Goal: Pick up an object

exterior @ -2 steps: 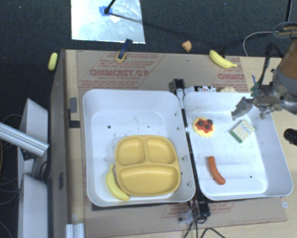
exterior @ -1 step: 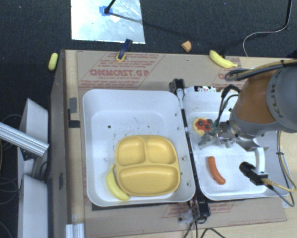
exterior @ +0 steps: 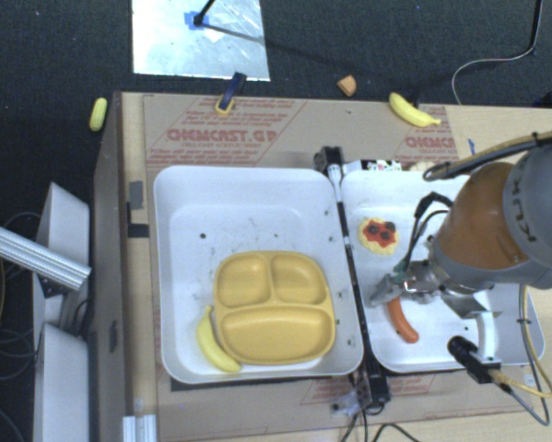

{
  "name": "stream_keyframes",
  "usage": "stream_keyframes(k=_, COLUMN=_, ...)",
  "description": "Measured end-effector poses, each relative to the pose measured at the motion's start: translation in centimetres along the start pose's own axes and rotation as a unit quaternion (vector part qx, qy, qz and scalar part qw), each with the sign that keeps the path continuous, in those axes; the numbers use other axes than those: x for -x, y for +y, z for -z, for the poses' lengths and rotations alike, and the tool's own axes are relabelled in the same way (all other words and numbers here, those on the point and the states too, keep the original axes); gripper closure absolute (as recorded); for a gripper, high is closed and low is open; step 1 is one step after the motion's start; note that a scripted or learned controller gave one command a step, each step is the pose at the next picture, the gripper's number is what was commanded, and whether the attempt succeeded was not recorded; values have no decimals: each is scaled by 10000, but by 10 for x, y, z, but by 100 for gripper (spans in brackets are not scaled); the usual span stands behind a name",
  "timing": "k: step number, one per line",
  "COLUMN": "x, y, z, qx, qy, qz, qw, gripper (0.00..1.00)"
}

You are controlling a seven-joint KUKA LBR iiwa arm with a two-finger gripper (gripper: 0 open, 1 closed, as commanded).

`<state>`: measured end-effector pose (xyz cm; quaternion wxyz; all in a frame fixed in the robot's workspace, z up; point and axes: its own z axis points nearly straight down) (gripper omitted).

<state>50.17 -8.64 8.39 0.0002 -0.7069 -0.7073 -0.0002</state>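
Banana [exterior: 213, 346] partly under yellow tray [exterior: 274, 307]; arm [exterior: 515, 219] cut off at right.

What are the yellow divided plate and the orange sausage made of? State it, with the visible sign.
Yellow divided plate: probably moulded plastic; uniform colour, smooth rounded compartments, soft sheen.
Orange sausage: likely toy plastic or rubber; even colour, smooth surface. Too small to be sure.

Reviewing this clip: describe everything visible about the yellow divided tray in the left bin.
The yellow divided tray looks like smooth plastic, rounded-rectangular, with two small compartments at the far side and one wide compartment nearer the camera. It lies flat, right way up, in the near half of the left bin. A banana curves along its near left corner, apparently touching it.
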Motion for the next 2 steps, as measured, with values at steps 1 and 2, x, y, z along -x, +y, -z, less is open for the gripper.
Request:
stream_keyframes(k=1, x=0, y=1, z=11, qx=15, qy=5, qz=7, qw=10000, gripper=100)
stream_keyframes(k=2, x=-54, y=25, z=101, qx=17, qy=0, qz=13, qw=10000, gripper=100)
